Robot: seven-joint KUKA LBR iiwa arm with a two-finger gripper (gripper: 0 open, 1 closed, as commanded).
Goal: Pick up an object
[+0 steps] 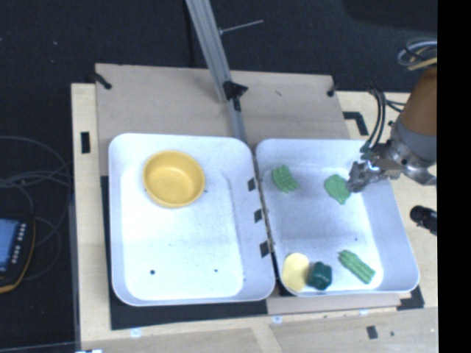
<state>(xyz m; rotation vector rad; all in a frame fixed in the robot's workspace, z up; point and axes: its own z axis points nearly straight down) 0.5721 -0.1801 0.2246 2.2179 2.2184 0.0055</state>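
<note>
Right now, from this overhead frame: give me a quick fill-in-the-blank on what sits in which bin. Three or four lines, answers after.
1. The yellow bowl sits in the ____ bin as the camera sees it.
2. The end effector is beside a ____ piece in the right bin.
3. At the right bin's near edge, a dark green block touches a pale ____ object.
4. The arm's band above the wrist is ____.

Answers: left; green; yellow; orange

Right bin's (383, 230) middle lies open, ringed by green pieces (284, 179)
</note>
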